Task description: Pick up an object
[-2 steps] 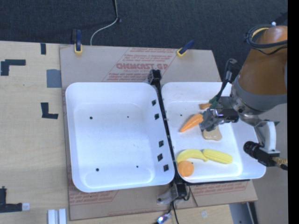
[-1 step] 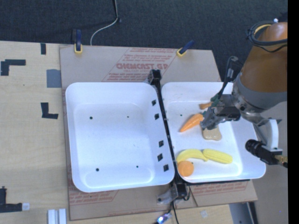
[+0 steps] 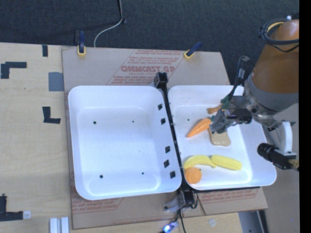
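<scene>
Orange carrot [image 3: 199,127], tapered, smooth plastic, lies in the right bin [image 3: 243,181] just right of the centre divider [image 3: 166,125]. Gripper [image 3: 219,125] sits at the carrot's thick end; finger state: can't tell. Tan flat piece [image 3: 221,139] just beyond, yellow banana [image 3: 197,161], corn [image 3: 226,162] and orange ball [image 3: 193,175] nearer the front rim.

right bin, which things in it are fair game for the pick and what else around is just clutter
For the job:
carrot
beige slab
banana
corn cob
orange ball
hand, above the carrot and slab

Lying about:
left bin
yellow clamp
blue and yellow clamp
white cable
</scene>
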You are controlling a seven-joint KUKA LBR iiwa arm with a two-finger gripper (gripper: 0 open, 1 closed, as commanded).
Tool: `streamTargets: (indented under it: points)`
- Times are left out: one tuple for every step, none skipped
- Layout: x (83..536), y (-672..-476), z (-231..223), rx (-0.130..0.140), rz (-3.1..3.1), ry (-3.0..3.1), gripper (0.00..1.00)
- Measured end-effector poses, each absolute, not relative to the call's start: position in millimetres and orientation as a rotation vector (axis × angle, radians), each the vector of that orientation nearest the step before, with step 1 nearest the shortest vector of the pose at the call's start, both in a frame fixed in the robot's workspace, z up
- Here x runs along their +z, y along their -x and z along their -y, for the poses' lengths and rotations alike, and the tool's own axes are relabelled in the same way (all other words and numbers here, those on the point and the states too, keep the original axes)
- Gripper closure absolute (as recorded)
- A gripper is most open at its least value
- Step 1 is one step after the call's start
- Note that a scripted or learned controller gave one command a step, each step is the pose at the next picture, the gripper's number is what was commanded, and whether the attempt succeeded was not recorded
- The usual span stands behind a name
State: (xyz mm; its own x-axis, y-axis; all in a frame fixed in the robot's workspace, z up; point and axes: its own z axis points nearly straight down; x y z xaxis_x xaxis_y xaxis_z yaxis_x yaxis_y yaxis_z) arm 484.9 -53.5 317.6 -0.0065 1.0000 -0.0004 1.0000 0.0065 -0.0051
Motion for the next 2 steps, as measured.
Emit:
streamTargets:
  points:
    - [327.0,-485.1,53.1,0.008,2.227,2.210,1.00]
    - [406.0,-484.1,-28.5,-0.009,2.235,2.212,1.00]
